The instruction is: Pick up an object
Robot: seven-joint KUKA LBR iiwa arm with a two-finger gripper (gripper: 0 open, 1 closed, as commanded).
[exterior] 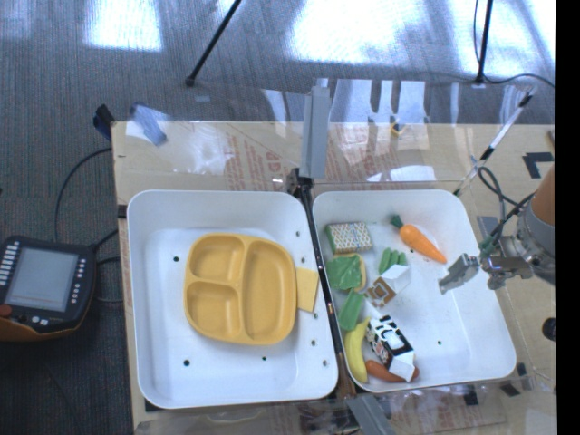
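Note:
The right bin (471, 333) holds several toy foods. An orange carrot (421, 241) lies at the back, a checkered cracker (349, 236) to its left, with a green leaf (344, 272) and green pods (392, 259) below them. A small brown carton (388, 288) sits mid-bin. A banana (356, 352) and a black-and-white milk carton (391, 344) lie at the front left. My gripper (467, 270) hangs over the bin's right side, right of the carrot and the brown carton, touching none of them. Nothing shows in its grasp.
The left bin (159, 243) bears a yellow divided plate (240, 288) with a yellow square slice (307, 289) at its right edge. A metal post (314, 134) rises behind the wall between the bins. A pendant (41, 284) lies off the bench at left.

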